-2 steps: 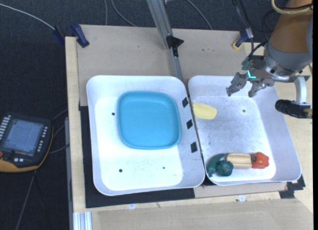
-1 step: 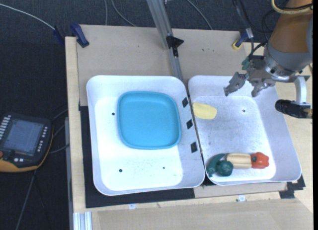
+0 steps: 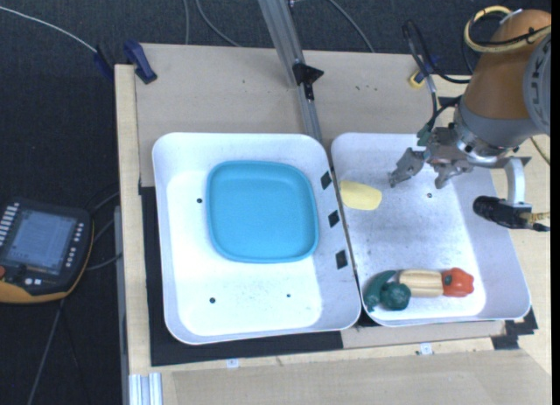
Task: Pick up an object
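Lying in the right bin, we count four small objects. We note a pale yellow piece at the bin's left wall, toward the far end. Along the near edge sits a row of three: a dark green rounded item, a tan cylinder lying on its side just beside it, and a red-orange item at the cylinder's right end. The three look to be touching or nearly so; we cannot tell which.

We see the gripper poised over the far half of the same bin, to the right of the yellow piece and apart from it. Its fingers are spread, with nothing between them. The row of three lies well apart from it, toward the near edge.

We follow the grey arm up and right from the wrist to its orange band.

In the left bin we record a square blue plate lying flat. Both bins rest side by side on the desk. A metal pole slants up from between the bins' far corners. On the dark floor to the left lies a handheld control pendant, and cables trail behind the desk.
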`<state>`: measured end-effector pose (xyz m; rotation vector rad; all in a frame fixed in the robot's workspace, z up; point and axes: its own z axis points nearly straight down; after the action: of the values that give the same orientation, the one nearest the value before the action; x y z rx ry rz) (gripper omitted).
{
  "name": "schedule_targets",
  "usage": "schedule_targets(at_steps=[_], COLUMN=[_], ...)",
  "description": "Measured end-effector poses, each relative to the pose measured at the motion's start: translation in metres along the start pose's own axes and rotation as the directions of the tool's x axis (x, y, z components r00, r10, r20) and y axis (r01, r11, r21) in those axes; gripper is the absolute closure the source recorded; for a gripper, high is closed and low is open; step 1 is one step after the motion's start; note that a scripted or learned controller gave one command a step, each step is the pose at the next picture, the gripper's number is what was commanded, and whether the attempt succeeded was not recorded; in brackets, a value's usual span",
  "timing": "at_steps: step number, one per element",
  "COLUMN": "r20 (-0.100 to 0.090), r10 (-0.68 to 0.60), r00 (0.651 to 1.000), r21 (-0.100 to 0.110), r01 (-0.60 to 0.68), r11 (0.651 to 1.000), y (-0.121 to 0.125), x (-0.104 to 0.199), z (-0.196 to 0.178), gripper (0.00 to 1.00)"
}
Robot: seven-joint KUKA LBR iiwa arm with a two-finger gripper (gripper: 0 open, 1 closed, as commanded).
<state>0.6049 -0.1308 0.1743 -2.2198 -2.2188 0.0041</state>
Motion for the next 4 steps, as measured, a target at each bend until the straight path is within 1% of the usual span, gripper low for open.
schedule_targets(at_steps=[2,3,4], r20=[0.0,0.0,0.001], r10=[-0.001,-0.001,-0.001], r00=[1.0,1.0,1.0], r21=[-0.001,-0.006,-0.009], r01=[0.001,0.001,0.001], r11=[1.0,1.0,1.0], y=[-0.003,-0.002,0.007], x=[0.004,0.004,0.0], z=[0.08,0.068,0.02], gripper=[0.0,1.0,1.0])
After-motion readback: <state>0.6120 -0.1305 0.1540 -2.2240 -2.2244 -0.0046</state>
